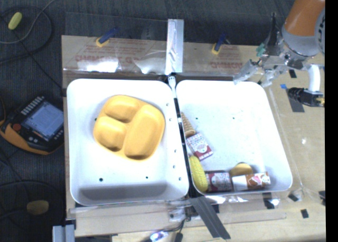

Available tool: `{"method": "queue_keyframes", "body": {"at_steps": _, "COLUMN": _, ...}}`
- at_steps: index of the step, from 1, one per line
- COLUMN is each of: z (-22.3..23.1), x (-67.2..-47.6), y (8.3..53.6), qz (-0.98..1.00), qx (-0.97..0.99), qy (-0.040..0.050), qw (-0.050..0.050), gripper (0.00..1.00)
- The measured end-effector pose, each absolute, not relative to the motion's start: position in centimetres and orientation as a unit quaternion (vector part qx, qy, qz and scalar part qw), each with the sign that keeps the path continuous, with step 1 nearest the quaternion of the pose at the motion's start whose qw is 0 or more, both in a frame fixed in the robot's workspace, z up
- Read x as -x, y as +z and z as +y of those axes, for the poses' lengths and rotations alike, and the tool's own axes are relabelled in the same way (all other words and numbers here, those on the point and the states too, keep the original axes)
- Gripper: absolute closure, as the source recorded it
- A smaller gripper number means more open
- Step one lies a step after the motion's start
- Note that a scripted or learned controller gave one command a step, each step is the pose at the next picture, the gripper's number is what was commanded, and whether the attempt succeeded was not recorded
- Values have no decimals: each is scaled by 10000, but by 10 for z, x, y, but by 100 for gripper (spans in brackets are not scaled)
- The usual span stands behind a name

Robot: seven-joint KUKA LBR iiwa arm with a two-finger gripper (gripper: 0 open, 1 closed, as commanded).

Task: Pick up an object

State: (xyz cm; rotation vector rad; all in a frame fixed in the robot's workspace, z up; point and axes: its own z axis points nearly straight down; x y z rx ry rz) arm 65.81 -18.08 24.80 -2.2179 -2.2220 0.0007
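Two red-and-white labelled packets [199,146] lie unreadable in the right bin [232,109]; hand [253,74] splayed open, holding nothing.

We see even, bright overhead light. The white bins [227,103] are nearly blown out, with glare on the plastic sheet [132,56] at upper centre. Soft shadow sits under the yellow bread [129,127]. Overall focus is slightly soft; the dark floor is grainy.

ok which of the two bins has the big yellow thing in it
The left bin. The big yellow lumpy object lies alone in it, while the right bin has several small items along its left and near edges.
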Motion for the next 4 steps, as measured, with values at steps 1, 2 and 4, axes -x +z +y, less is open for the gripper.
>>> {"method": "queue_keyframes", "body": {"at_steps": 1, "z": -163, "x": -638, "y": 306, "qz": -7390, "qx": 6737, "qy": 17, "qw": -10, "gripper": 0}}
{"method": "queue_keyframes", "body": {"at_steps": 2, "z": -226, "x": -644, "y": 312, "qz": -7700, "qx": 6380, "qy": 16, "qw": -10, "gripper": 0}}
{"method": "queue_keyframes", "body": {"at_steps": 4, "z": -152, "x": -669, "y": 156, "qz": -8679, "qx": 4967, "qy": 4, "qw": 2, "gripper": 0}}
